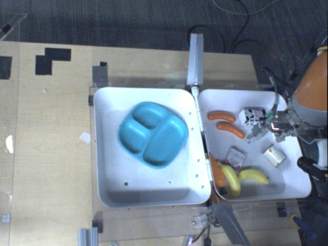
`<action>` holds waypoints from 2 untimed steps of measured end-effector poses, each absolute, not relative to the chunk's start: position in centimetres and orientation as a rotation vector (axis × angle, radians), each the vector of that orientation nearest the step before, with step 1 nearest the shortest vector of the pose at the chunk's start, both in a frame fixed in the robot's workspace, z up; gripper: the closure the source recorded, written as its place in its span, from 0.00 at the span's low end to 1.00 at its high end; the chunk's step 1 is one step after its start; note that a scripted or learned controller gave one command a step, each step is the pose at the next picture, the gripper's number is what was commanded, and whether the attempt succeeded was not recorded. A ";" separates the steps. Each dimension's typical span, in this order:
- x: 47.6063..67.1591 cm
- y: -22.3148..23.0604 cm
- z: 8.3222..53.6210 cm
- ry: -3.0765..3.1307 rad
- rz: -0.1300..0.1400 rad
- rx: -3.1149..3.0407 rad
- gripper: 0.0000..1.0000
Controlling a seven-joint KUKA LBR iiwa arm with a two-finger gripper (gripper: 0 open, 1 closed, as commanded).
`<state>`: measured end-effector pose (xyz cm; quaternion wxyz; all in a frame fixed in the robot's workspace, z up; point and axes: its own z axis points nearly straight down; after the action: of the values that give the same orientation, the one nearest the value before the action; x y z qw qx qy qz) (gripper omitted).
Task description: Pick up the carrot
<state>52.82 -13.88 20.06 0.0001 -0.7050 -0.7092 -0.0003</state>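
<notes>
Tool (261, 128), a grey two-finger metal end on the arm with the orange band, hangs over the right-hand shallow white plastic bin (302, 186), near its far right part. Finger spread: cannot tell, the tips blur into clutter beneath. Nothing visibly held between them.

Camera view, working outward from the tool. Just beside it on the far side, a small white carton with dark print (252, 116). To its left, two orange-red sausage-shaped pieces (221, 116) (230, 130), lying roughly side by side. On the near side of the tool, a small grey speckled square packet (236, 157) and a small white-and-tan block (274, 156). Further toward the near edge, two yellow plastic bananas (230, 178) (253, 176).

Task item: the orange tapered plastic carrot (217, 172) lies well apart from the tool, toward the near-left corner of the same bin, pressed along the left wall and touching the left banana. Long axis runs roughly along that wall, far to near. Partly hidden by the banana and the bin rim.

Left of all this, the second white bin (107, 188) holds a blue three-compartment plastic plate (152, 134).

Judgement: the move turns on travelling left and nearward, then closing across the carrot's short axis; wall and banana crowd it.
</notes>
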 end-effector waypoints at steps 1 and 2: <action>52.6 -9.8 11.1 -2.058 0.001 -2.372 0.00; 61.0 -9.7 8.7 -1.774 -0.011 -2.599 0.00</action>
<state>61.01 -9.66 8.73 -0.0026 -0.8259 -0.5637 -0.0036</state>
